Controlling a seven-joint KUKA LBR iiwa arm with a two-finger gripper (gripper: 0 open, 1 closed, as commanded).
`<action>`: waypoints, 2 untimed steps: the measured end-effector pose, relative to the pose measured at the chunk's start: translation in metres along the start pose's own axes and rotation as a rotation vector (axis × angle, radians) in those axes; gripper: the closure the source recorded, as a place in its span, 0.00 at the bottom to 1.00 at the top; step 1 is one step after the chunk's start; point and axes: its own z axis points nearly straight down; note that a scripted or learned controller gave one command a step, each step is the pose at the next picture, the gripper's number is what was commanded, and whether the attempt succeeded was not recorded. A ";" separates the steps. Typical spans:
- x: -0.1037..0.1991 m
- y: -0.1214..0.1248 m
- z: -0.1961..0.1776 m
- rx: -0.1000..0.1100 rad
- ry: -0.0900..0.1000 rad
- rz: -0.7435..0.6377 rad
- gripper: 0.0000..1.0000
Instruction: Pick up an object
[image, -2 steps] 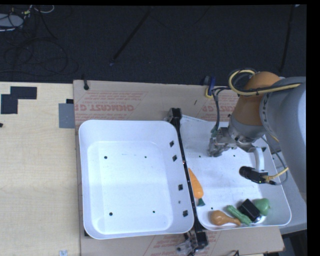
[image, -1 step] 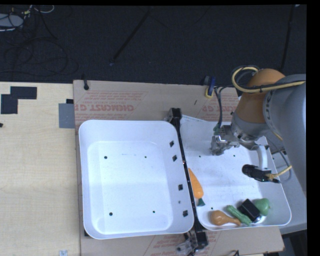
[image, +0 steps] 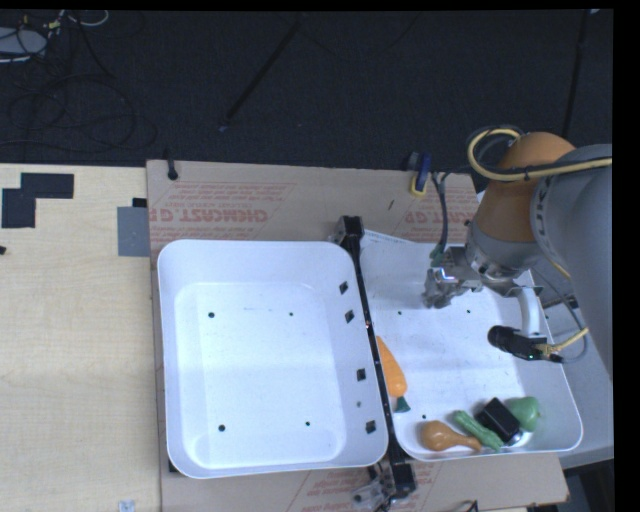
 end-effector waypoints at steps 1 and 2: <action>0.040 0.011 0.021 0.000 0.002 0.002 1.00; 0.114 -0.010 -0.087 -0.010 0.004 -0.003 1.00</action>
